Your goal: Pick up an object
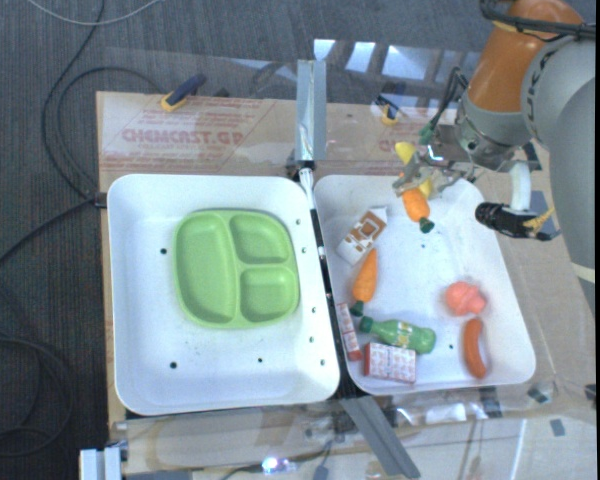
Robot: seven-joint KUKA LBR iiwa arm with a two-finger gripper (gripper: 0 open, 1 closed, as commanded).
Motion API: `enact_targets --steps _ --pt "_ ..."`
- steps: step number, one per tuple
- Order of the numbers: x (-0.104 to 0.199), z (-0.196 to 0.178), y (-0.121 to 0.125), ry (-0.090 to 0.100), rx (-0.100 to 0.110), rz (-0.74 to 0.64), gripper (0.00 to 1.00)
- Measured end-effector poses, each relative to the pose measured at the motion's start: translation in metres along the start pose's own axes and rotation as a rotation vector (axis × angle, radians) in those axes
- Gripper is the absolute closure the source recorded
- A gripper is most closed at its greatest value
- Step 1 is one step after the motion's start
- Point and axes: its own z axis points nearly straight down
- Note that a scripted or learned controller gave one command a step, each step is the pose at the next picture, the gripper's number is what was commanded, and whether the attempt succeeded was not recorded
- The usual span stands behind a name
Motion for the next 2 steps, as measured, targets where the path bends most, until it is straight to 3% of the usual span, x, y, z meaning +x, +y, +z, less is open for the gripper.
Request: enact_targets --steps 1,2 --pt "0.0043 0.0630 0.0000 -0.001 -0.002 -0.170 1.00" --pt "0.0044 0.0644 -0.0004 -0.001 0.000 -0.170 0.00"
